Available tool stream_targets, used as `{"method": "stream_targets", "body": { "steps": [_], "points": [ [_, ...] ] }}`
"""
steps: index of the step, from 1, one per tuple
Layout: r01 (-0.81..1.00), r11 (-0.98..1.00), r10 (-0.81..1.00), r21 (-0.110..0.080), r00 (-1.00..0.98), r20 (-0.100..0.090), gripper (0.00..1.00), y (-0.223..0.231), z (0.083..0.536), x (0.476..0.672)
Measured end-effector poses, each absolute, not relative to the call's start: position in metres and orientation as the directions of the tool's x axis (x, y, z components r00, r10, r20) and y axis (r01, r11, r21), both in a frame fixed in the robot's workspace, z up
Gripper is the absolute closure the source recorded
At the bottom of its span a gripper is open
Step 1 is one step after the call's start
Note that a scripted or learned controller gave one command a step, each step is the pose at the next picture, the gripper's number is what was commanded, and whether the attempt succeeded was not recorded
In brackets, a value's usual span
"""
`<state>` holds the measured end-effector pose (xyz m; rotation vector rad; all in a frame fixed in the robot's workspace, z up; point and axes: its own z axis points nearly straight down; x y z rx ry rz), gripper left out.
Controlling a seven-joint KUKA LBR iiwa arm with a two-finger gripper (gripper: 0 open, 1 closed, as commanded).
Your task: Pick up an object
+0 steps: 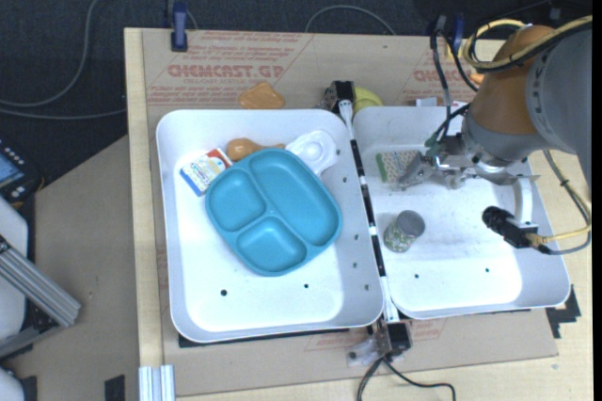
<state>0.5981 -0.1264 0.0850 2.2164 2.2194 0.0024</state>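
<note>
Grey cup (404, 231) free; claw (411, 173) at green packet (392, 165).

Two shallow white plastic bins sit side by side, the left bin (188, 296) and the right bin (489, 291). I count one blue three-compartment plastic tray (273, 211), one small white printed packet (204, 170), one white plastic scoop (312, 148), two orange lumps (243, 148) (261, 95), one grey round cup (404, 231), and one green ribbed piece (390, 166).
</note>
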Motion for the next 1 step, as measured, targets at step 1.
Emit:
{"method": "stream_targets", "body": {
  "steps": [1],
  "points": [
    [1.000, 0.009, 1.000, -0.019, -0.009, -0.005, 0.00, -0.0965, 0.0838, 0.6647]
  ]
}}
